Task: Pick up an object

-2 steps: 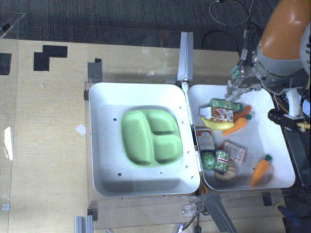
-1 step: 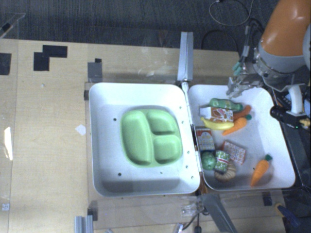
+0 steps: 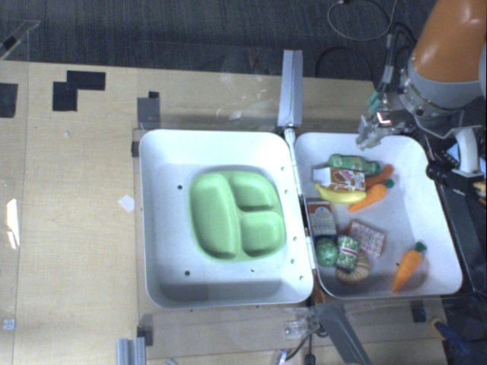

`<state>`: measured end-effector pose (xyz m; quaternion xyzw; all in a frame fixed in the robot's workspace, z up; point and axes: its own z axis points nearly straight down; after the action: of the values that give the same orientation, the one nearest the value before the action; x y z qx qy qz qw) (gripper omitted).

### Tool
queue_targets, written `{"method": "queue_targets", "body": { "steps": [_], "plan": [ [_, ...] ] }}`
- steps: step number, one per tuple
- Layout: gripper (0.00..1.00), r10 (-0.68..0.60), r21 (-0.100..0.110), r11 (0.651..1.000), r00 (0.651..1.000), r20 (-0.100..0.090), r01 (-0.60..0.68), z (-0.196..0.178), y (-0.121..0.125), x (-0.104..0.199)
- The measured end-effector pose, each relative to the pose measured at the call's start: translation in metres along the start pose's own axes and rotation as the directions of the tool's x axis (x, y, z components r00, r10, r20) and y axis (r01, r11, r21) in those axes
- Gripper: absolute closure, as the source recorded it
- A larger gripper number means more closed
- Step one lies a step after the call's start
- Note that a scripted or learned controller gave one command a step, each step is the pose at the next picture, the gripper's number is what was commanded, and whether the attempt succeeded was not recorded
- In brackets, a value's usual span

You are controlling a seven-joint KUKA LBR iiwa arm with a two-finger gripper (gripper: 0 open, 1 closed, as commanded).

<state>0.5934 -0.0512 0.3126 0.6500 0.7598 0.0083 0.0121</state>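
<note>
A grey arm with an orange band [image 3: 456,29] reaches in from the right over a wooden table [image 3: 68,204] bearing two shallow white bins. The left bin [image 3: 160,280] holds a green divided tray [image 3: 237,215]; the right bin [image 3: 441,272] holds a jumble of toy groceries. The tool [image 3: 371,134] hangs at the right bin's far rim, just beyond the nearest item, and nothing is visible in it; whether it is open or closed cannot be told at this size.

By the look of it, the pick has not been made: every object lies in the bin, and the descent, grasp and lift all remain.

Closest to the tool is a green bottle-like item [image 3: 353,163], its long axis running roughly left to right, tilted slightly down towards the right. Beside it sit a red and white carton [image 3: 346,179], a banana [image 3: 340,195] lying nearly level, and a carrot [image 3: 368,196] slanting up to the right. A second carrot [image 3: 408,268] lies well apart near the bin's near right corner, green top up and to the right, tip towards the camera. Small packets [image 3: 367,239] crowd the near left part.
</note>
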Motion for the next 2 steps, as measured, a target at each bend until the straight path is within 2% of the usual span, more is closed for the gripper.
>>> {"method": "queue_targets", "body": {
  "steps": [1,2],
  "plan": [
    [1.0,0.1,0.025,0.995,0.995,-0.004,-0.1,0.048,-0.03,-0.012],
    [1.0,0.236,0.023,0.972,0.972,-0.001,-0.236,0.034,-0.007,-0.012]
  ]
}}
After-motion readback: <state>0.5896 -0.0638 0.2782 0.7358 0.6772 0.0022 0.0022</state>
